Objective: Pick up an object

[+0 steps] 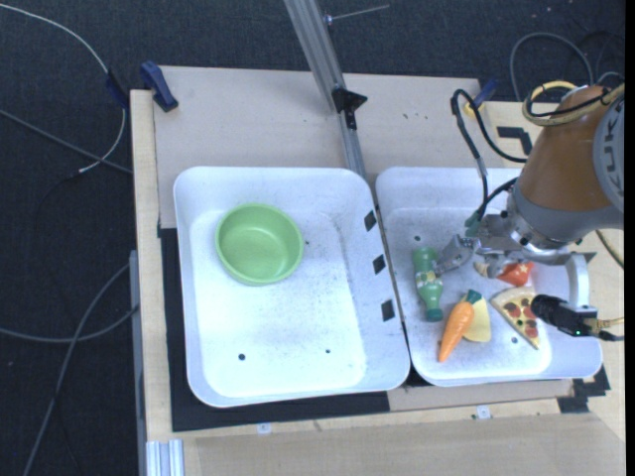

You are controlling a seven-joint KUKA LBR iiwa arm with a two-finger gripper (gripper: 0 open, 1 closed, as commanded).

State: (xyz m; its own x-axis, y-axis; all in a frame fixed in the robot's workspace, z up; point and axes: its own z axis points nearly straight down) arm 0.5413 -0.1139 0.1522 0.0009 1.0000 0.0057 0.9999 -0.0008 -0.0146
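Nearest the camera, along the front of the right bin (496, 373), lie the toys I might take: a toy carrot (453, 331) pointing its tip toward the front rim, a yellow piece (479, 322) touching its leafy end, and just to the right a pizza slice (519, 315) lying flat. They sit bunched in the front half of the bin, probably because they were simply dropped there in a loose heap — nothing is lined up for me. A little farther back and to the left of the carrot lies a green toy bottle (428, 284) on its side, its length running front to back, apart from the bin's wall.

Beyond the pizza slice hangs my gripper (483, 253), low over the bin's middle, with something red and white (514, 271) just under my wrist. I cannot make out what that piece is, and I cannot tell how my jaws stand — my own housing hides them from above. No toy can be seen between them, so I judge that the pick is not yet made.

Across the divide, the left bin (198, 191) bears a green bowl (260, 243) near its back left corner, well apart from me; I reach in from the right, so the right bin's toys are the easier choice.

Farther back, bare wooden bench (258, 117) runs behind both bins, and a slanted metal pole (316, 38) rises over the gap between them.
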